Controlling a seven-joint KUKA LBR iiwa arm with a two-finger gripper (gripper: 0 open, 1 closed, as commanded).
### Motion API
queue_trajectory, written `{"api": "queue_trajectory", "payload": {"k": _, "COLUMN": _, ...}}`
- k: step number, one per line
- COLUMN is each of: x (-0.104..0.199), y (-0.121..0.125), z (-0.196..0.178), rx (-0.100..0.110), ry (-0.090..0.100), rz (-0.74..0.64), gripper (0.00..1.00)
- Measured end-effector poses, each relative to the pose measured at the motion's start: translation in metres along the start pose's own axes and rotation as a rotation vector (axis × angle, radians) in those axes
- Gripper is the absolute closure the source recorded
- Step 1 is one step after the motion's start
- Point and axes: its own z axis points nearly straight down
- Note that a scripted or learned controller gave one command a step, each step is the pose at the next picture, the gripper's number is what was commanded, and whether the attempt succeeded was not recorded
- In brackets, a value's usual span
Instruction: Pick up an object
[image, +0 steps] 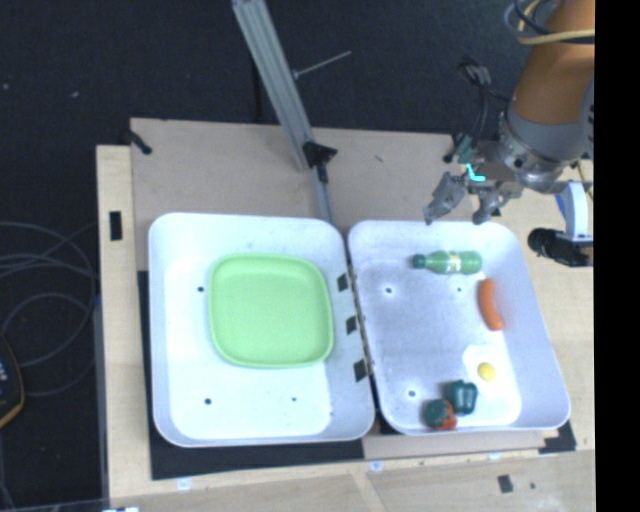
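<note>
The green bottle (448, 263) lies lengthwise left-right, cap pointing left, in the right bin (400, 330); the gripper (462, 208) hangs above, fingers spread, holding nothing

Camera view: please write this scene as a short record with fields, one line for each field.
left bin: holds a green plate, lying flat
right bin: holds five small things
green bottle: on its side, near the far wall
orange carrot-like piece: near the right wall
yellow piece: apart from the others
dark green piece: near corner, touching the red-and-green piece
hand: open, above the far edge of the right bin, holding nothing
</note>
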Motion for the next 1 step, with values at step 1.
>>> {"api": "queue_trajectory", "payload": {"k": 1, "x": 0.0000, "y": 0.0000, "z": 0.0001, "rx": 0.000, "ry": 0.000, "rz": 0.000, "gripper": 0.00}}
